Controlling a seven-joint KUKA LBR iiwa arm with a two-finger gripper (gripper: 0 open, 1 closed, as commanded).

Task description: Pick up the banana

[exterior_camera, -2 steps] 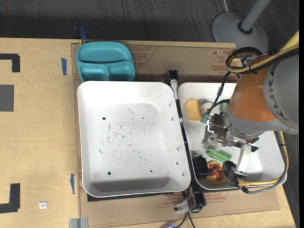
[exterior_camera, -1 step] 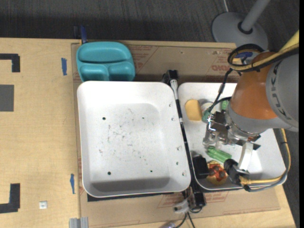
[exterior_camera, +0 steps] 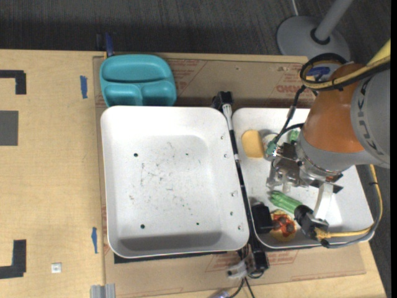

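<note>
Two white bins (exterior_camera: pixel 167 179); one pincer (exterior_camera: pixel 286 180), grip state unclear, over the right.

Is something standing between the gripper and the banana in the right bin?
I cannot pick out a banana with certainty. The gripper hangs over the right bin, with a yellow object to its upper left and a green object just below it; nothing visible lies between.

It looks like a robotics lab: two shallow white plastic bins (exterior_camera: pixel 167 241) sit on a cardboard-covered bench (exterior_camera: pixel 49 166) marked with blue tape strips (exterior_camera: pixel 84 87), above grey carpet (exterior_camera: pixel 186 11).
</note>
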